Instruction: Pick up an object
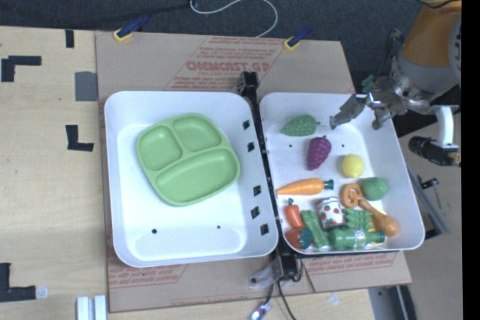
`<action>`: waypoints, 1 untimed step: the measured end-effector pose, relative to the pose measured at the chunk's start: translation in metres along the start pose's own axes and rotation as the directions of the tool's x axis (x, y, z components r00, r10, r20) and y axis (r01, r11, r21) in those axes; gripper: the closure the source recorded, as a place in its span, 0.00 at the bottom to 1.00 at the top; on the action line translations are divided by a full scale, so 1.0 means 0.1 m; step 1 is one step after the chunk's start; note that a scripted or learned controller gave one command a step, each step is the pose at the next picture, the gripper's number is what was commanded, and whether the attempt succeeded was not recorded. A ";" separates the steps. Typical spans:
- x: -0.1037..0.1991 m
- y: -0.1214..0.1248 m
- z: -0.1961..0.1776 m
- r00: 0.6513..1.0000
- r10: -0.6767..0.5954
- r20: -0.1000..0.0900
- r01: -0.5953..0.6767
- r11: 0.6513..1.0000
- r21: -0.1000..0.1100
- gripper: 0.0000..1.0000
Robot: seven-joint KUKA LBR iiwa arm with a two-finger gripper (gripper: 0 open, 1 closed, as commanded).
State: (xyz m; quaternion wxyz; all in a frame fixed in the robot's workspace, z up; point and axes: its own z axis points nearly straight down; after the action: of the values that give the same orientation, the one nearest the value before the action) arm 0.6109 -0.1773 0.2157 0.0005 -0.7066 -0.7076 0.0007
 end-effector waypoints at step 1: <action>0.25 -0.24 1.32 1.000 0.000 -0.004 0.000 1.000 0.012 0.00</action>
State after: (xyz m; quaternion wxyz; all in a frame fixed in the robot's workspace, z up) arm 0.5869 -0.1520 0.0835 0.0060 -0.7065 -0.7077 0.0035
